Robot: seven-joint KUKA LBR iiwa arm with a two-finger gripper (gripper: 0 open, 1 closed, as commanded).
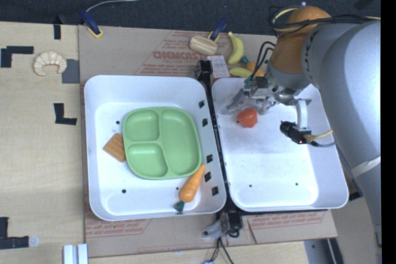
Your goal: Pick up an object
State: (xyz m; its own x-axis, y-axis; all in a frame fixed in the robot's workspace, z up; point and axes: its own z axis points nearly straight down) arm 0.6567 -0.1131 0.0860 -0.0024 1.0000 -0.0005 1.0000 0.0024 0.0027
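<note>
Bright even overhead light, soft shadows, slightly grainy, mildly soft focus

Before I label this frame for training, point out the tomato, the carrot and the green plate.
tomato (pixel 247 117), camera view, middle of its red top
carrot (pixel 193 183), camera view, mid orange body
green plate (pixel 162 142), camera view, central divider

The grey arm (pixel 352 83) reaches in from the right, its orange band (pixel 294 49) above the wrist near the right bin's far edge. The gripper (pixel 249 103) points down over that bin's far-left part, fingers spread apart.
</note>
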